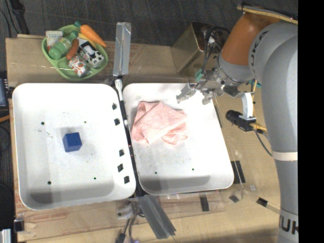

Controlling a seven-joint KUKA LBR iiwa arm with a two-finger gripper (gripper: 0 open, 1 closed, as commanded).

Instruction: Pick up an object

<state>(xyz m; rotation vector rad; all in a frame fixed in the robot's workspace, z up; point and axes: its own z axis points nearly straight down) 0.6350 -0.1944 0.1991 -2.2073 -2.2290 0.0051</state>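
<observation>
Two candidates are offered, so the gripper (195,91) (fingers look spread, nothing held) is best lowered onto a raised fold of the near pink cloth (159,122), not the blue cube (72,141).

Bright, even overhead light falls across the scene. The two white bins, left bin (30,135) and right bin (212,151), are the brightest areas, close to washed out, with little surface detail on their floors. Soft grey shadows pool along the near inner walls of both bins, toward the bottom of the picture. The blue cube (72,142) in the left bin casts only a faint, short shadow. The pink cloth (159,123) in the right bin shows soft folds with gentle shading. The dark floor (162,9) beyond the tabletop (152,59) is dim and grainy. Overall sharpness is modest, with fine detail slightly soft, and the claw (195,92) looks a little blurred
</observation>
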